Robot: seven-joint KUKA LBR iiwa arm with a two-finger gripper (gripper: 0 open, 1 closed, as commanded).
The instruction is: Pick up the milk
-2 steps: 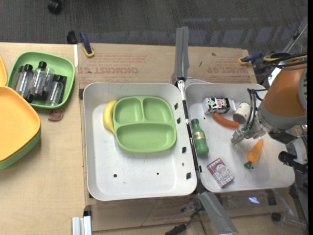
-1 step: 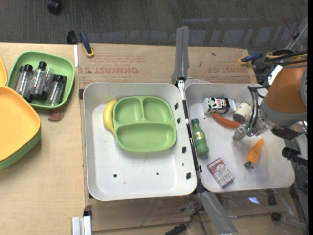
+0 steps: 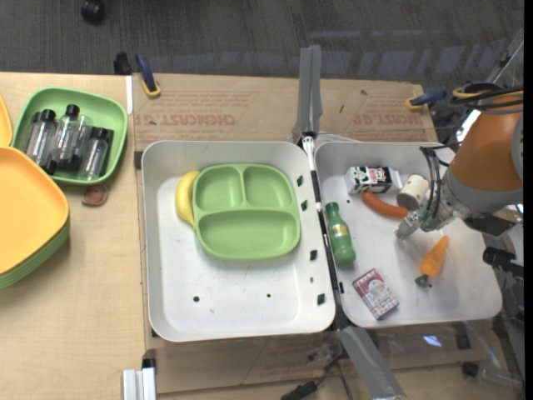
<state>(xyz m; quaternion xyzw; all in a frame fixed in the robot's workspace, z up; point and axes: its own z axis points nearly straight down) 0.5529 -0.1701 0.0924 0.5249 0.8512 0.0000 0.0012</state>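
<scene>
Nearest the camera, a small pink carton (image 3: 376,293) is seen in the right bin (image 3: 475,307). Milk carton (image 3: 371,177) is located at the far edge, gripper (image 3: 410,226) well apart; grip state cannot be told. Risk: sausage (image 3: 385,206) or carrot (image 3: 433,258) gets grabbed instead, both being nearer.

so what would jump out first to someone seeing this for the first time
The green divided plate in the left bin draws the eye first, with something yellow tucked under its left edge. Next comes the grey and orange arm reaching in from the right, its pincer low in the right bin between an orange sausage and a carrot, with the black-and-white milk carton near the back wall.
</scene>
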